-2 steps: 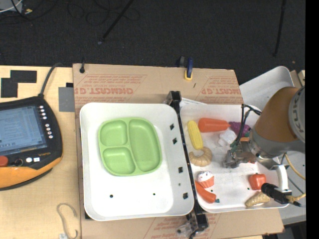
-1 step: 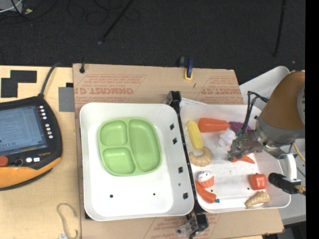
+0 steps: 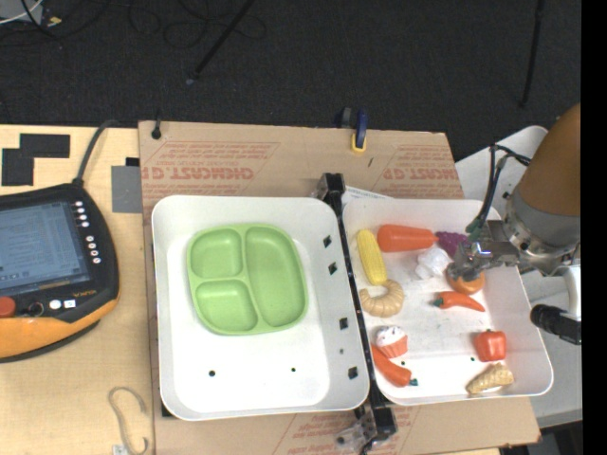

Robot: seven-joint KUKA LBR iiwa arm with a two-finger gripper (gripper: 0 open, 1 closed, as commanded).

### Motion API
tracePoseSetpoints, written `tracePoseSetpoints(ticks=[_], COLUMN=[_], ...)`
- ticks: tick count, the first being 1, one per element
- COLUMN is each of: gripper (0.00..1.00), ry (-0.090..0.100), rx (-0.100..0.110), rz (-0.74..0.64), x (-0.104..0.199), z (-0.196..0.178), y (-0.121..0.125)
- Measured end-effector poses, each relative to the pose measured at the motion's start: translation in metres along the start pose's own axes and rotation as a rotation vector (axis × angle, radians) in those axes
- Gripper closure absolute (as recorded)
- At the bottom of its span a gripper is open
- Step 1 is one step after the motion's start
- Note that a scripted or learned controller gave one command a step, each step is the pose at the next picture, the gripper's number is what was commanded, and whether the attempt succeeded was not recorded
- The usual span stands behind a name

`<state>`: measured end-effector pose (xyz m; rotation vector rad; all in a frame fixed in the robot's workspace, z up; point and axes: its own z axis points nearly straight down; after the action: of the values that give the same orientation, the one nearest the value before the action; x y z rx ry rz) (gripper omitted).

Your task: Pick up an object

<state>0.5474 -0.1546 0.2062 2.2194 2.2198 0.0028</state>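
A: Gripper (image 3: 471, 265) at 3 o'clock of right bin (image 3: 531, 379), over small orange piece (image 3: 465, 278). Open or closed?

B: Cannot tell. Risk: chili (image 3: 461, 300) just beside gets nudged; grasp slips.

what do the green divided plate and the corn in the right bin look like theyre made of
Green divided plate: likely moulded plastic, given its uniform colour, soft sheen and rounded compartment walls. Corn: probably toy plastic or rubber, with a flat, even yellow and a smooth look; too small to tell which.
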Motion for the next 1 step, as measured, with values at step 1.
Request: tracePoseSetpoints(ticks=[1], gripper=[1.00], ry=[0.001], rx=[0.003], rz=[0.000], x=[-0.0015], z=[-0.0222], y=[0.0000])
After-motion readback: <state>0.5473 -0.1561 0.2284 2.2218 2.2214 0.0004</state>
